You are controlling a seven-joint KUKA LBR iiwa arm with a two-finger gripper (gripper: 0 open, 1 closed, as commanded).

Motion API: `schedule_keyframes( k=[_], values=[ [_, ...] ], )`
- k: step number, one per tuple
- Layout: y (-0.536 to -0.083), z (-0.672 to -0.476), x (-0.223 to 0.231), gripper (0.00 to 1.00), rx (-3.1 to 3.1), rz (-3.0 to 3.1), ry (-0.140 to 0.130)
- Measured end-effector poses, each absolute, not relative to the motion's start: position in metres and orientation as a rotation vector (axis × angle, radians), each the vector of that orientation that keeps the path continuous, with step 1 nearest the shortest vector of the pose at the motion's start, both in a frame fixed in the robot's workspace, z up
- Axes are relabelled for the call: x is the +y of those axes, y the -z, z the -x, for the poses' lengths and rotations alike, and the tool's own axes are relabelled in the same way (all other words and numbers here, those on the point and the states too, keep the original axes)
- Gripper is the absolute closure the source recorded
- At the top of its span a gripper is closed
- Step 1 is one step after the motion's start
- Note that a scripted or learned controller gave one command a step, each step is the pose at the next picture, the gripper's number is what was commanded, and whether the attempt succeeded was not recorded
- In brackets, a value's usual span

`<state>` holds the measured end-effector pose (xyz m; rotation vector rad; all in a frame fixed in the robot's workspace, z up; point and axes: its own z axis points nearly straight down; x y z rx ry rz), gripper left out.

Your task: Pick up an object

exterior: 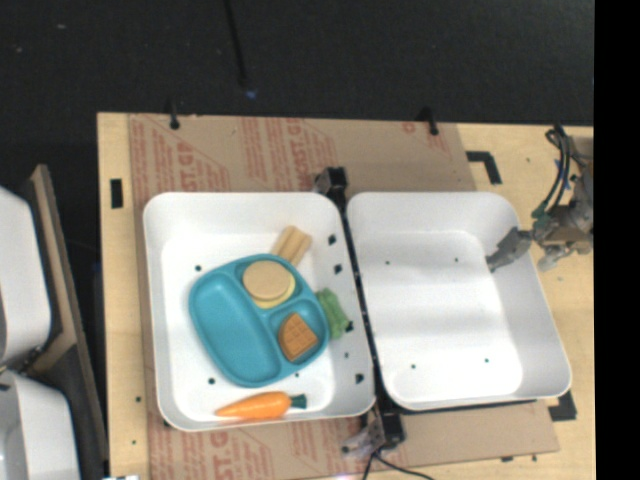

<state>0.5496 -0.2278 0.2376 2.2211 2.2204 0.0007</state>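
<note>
The left bin (170,268) holds a blue divided tray (235,333). A round tan disc (269,281) and a brown waffle-like piece (297,336) lie in the tray's compartments. A pale wooden block (292,243) rests against the tray's upper edge, and a green piece (333,313) sits at its right side. An orange carrot (260,405) lies near the bin's front wall. My gripper (527,248) hangs over the right rim of the right bin (440,368), far from all these objects, with nothing seen in it.
A black divider with clips (350,268) runs between the two bins. Both bins sit on a cardboard sheet (250,153) on the wooden bench. Cables hang by the arm's wrist (565,183) at the right edge.
</note>
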Motion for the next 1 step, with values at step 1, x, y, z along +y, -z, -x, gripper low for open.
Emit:
schedule_keyframes(
  k=[1],
  values=[
    [-0.3042, -0.4988, -0.2133, 0.00, 2.123, -2.308, -0.006]
  ],
)
